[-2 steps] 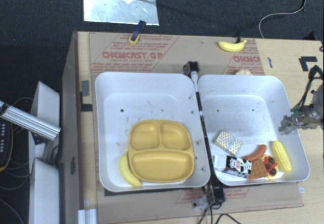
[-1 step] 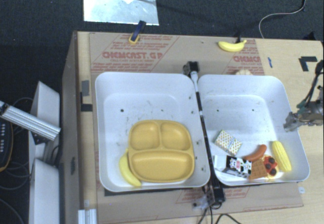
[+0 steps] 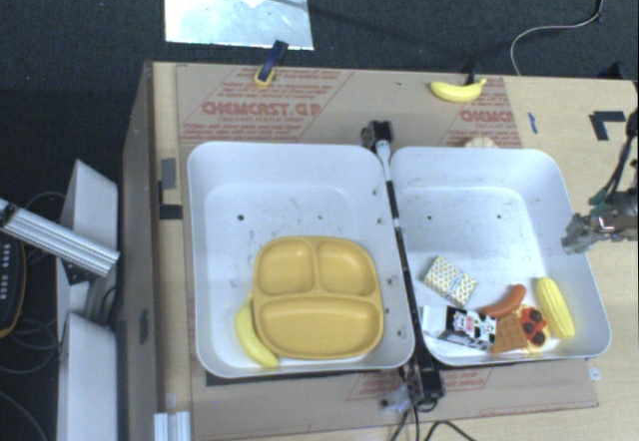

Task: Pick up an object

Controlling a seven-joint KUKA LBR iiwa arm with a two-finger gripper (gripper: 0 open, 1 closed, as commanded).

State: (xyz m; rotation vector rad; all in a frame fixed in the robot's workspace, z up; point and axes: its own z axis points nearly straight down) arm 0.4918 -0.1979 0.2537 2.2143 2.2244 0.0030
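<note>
gripper at right bin rim | corn cob below, apart

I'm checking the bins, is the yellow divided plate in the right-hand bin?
No, the yellow divided plate lies in the left bin, with a banana tucked at its lower left edge.

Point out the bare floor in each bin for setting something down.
Left bin: bare behind the yellow tray, toward the far wall. Right bin: bare far half, behind the checkered packet. Crowded: its near corner, with sausage, corn and cow toy.
</note>
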